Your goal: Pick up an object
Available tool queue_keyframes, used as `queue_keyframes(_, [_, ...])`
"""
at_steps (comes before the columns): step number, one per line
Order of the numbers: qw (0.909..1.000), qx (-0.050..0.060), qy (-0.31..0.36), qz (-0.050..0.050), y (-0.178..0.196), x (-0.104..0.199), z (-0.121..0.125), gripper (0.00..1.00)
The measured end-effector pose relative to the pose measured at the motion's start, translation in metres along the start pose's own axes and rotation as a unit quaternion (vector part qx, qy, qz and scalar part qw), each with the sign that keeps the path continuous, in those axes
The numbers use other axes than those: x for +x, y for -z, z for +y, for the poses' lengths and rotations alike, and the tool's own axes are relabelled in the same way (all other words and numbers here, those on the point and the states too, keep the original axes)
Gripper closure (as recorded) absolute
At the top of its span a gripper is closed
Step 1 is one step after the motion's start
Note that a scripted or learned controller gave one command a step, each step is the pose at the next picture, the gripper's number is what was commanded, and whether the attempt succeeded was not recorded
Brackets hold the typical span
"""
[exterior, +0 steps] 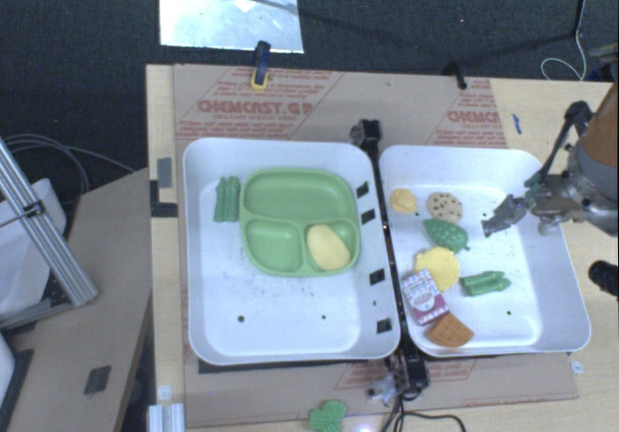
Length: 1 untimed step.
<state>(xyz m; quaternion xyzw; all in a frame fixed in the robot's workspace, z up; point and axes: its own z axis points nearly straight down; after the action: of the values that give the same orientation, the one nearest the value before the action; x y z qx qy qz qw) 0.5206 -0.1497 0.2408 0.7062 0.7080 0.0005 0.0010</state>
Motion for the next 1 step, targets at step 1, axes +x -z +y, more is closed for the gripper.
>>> queue_keyframes(1, [1.0000, 0.002, -0.001, 0.001, -0.0299, -0.0006, -0.0350, 0.00])
